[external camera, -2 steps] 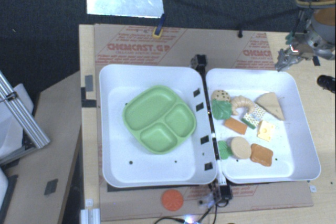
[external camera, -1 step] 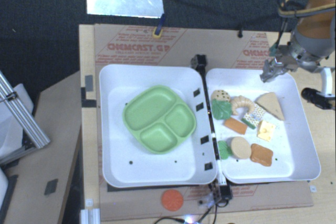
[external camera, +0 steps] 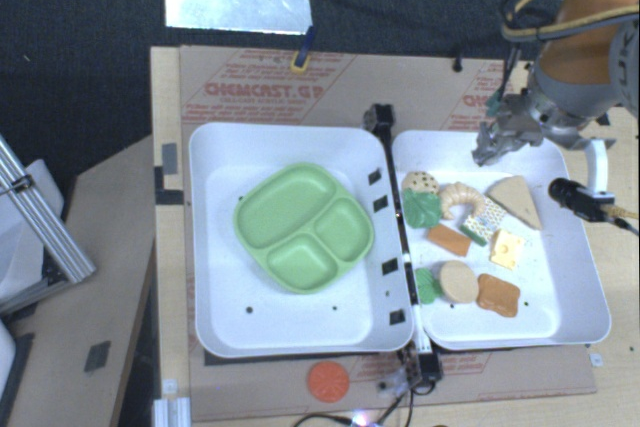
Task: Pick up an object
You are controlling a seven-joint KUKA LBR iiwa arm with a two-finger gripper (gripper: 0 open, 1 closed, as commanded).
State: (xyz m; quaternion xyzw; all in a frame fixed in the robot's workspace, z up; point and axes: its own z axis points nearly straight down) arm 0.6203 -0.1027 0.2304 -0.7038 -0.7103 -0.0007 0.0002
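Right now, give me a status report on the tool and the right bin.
Tool above right white bin's back edge, holding nothing. Toy food pieces lie loose in that bin; tan wedge nearest. Green divided plate in left bin, out of the way.

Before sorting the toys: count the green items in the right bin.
2. One leafy green piece near the divider, left of the croissant; another green piece lower, beside the round tan disc.

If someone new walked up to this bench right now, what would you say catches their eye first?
Probably the light green divided plate, lying alone in the left bin. Next, the cluster of small toy foods in the right bin, among them a tan wedge, a yellow cheese piece and a brown toast slice. Above that bin's far edge hangs the gripper, apart from the foods.
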